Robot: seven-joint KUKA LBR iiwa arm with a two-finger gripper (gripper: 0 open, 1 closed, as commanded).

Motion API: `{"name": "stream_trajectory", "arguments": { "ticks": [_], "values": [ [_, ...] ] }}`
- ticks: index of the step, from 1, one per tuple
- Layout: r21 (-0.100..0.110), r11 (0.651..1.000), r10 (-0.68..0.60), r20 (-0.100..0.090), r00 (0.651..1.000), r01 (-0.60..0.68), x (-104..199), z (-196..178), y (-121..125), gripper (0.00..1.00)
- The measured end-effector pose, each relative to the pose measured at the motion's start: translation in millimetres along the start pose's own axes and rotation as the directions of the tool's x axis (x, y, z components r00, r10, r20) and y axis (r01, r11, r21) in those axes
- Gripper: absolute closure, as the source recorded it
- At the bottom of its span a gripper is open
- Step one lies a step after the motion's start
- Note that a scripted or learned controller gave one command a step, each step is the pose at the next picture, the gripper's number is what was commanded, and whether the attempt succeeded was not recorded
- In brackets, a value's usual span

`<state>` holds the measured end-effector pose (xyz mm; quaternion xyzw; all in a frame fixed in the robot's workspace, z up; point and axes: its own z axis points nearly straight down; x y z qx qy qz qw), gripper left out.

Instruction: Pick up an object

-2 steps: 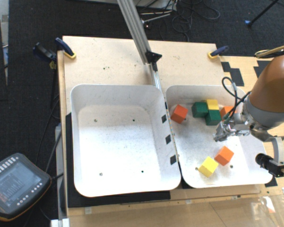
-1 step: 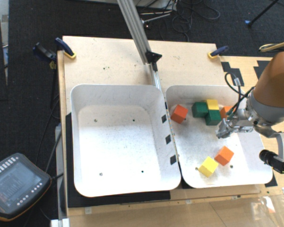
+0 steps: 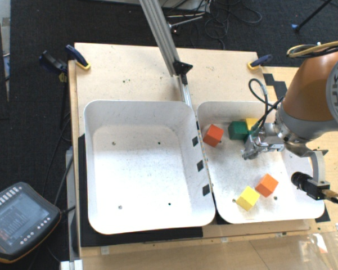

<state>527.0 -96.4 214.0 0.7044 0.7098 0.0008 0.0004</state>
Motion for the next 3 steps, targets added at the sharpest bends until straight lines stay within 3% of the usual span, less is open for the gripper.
{"name": "stream_trajectory", "arguments": {
  "ticks": [3],
  "values": [
    [-0.002, 1.000, 0.000, -0.001, 1.000, 0.000, 149, 1, 73, 1.00]
  ]
}}
